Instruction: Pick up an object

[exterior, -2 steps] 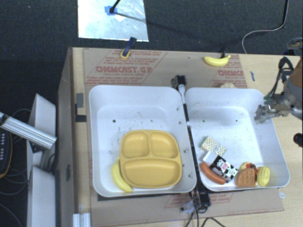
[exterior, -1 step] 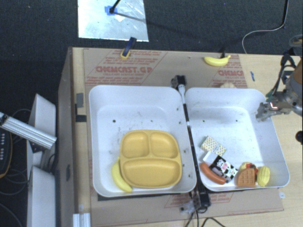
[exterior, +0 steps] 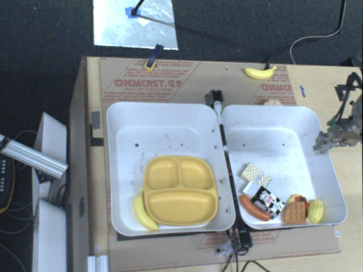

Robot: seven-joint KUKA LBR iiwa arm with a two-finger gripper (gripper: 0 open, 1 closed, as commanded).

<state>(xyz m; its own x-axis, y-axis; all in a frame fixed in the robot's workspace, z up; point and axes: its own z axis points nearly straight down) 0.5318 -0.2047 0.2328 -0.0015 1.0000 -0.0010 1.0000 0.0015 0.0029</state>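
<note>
We should bring the claw [exterior: 329, 139], whose grip we cannot tell, off the right bin's [exterior: 309, 118] right rim and down squarely over the waffle [exterior: 294, 213] at its front wall.

1. This is a robotics lab or test cell, not a home: the bench [exterior: 317, 89] is topped with brown protective board printed "CHEMCAST GP".
2. Two shallow white bins sit side by side on the bench, the left bin [exterior: 122, 152] and the right bin [exterior: 306, 123], joined along a black centre strip [exterior: 224, 146].
3. Beyond the left bin's far edge, dark carpet [exterior: 45, 27] holds a shiny metal sheet [exterior: 133, 16].
4. Left of the left bin, off the bench, lies an aluminium rail [exterior: 34, 156].
5. Beyond the right bin, a cable [exterior: 317, 35] trails over the carpet.
6. The right bin holds toy food pieces [exterior: 269, 200], typical test props.
</note>
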